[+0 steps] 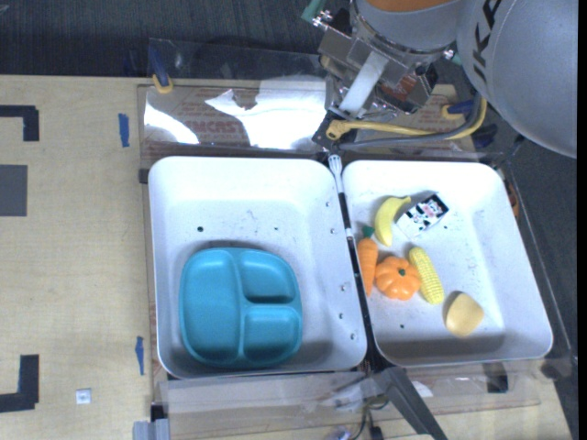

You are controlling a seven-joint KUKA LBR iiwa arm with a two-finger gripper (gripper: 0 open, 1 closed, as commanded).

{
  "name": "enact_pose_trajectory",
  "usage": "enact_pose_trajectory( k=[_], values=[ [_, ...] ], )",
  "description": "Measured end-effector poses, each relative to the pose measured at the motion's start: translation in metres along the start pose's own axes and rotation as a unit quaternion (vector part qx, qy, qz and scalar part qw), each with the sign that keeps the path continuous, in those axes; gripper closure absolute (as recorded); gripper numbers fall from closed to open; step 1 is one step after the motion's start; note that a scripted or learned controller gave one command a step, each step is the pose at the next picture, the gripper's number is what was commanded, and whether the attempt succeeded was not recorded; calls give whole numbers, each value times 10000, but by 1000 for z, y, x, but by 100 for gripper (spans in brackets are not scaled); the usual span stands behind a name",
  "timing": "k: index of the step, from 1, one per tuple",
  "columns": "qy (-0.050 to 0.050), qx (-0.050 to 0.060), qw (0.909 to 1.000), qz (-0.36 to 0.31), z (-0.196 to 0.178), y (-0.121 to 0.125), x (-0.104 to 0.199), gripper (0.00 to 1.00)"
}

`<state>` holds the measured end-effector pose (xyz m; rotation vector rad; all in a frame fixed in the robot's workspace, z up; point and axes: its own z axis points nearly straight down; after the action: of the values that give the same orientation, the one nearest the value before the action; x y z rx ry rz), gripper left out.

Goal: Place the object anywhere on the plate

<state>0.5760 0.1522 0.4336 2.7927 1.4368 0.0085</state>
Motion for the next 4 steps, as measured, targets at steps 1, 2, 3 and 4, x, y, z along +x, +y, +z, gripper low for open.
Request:
enact_pose_trajectory(
  k=[1,2,3,4],
  values=[
    [-43,33,9929,1190,-2,-39,-56,100],
    [-40,13,9461,3239,107,-84,-50,100],
    [-29,9,9753,2207,27,-40,-95,100],
    [-34,6,9307,3659,91,-86,-33,100]
  ],
)
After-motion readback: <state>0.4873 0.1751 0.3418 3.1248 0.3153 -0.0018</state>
